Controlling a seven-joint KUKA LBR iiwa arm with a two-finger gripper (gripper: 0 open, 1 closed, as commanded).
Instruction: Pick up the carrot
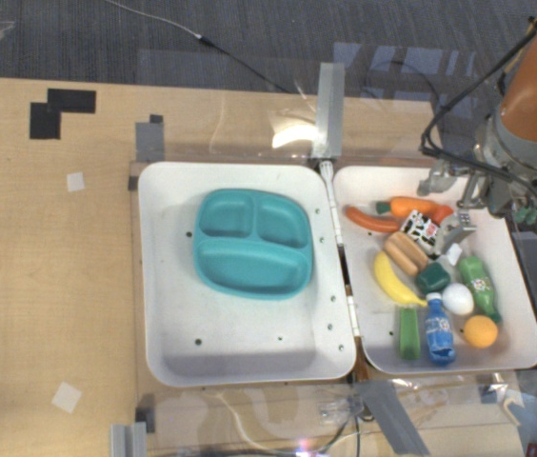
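The carrot (417,207) is orange with a green stub at its left end and lies near the back of the right bin (526,350). Just in front of it lies a red chili pepper (369,221). My gripper (461,219) hangs over the back right part of that bin, right of the carrot's thick end and close to it. Nothing shows between its fingers, which appear to stand apart.
The right bin also holds a black-and-white box (420,227), a hot dog (406,252), a banana (395,282), a dark green block (432,278), a white ball (457,299), green and blue bottles, and an orange (481,331). A teal divided plate (252,242) sits in the left bin.
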